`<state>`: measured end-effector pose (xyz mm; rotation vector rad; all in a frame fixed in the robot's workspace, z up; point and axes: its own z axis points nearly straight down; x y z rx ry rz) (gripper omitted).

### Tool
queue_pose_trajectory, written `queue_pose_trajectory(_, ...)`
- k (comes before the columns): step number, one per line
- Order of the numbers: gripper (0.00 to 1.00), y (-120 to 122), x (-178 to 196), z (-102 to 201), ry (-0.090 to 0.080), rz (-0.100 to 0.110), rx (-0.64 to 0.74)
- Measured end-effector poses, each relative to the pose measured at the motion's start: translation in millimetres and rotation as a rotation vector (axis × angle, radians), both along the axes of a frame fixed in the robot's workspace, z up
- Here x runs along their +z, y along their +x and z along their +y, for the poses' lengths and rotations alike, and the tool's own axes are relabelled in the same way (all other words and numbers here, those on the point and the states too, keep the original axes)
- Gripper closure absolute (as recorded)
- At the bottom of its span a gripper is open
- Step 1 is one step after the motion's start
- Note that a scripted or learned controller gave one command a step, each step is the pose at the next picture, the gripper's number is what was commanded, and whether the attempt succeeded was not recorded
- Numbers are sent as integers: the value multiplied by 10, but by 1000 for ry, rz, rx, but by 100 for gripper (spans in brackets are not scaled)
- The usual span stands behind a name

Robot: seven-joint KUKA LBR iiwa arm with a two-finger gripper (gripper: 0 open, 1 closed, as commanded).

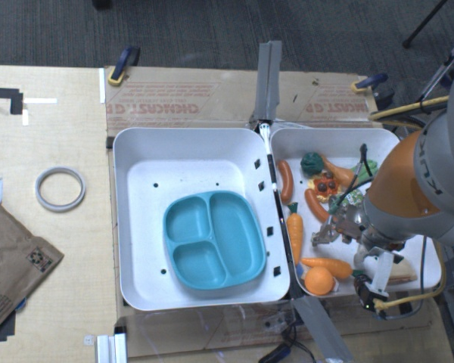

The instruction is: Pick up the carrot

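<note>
Carrot [295, 236] lying lengthwise along right bin [340, 136] left wall, green top toward hot dog [286, 181]. Second carrot [327, 266] and orange [318, 281] just below. Gripper [334, 231] low among crowded toy food beside it; grip state impossible to tell. Blue divided plate [214, 239] in left bin [136, 203].

We see a pale wooden worktop [53, 127] carrying two shallow white bins side by side. The left bin [136, 225] holds a turquoise plate [213, 238] divided into three compartments. The right bin [318, 136] holds toy sausages [286, 181] and an orange fruit [318, 280]. Well left of the bins lie a roll of tape [60, 188] and a brown cardboard box [11, 259].
</note>
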<state>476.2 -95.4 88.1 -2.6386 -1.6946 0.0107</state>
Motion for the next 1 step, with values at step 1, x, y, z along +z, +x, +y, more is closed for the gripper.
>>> queue_pose_trajectory(1, 100, -2, 60, -12, -1, 5, 0)
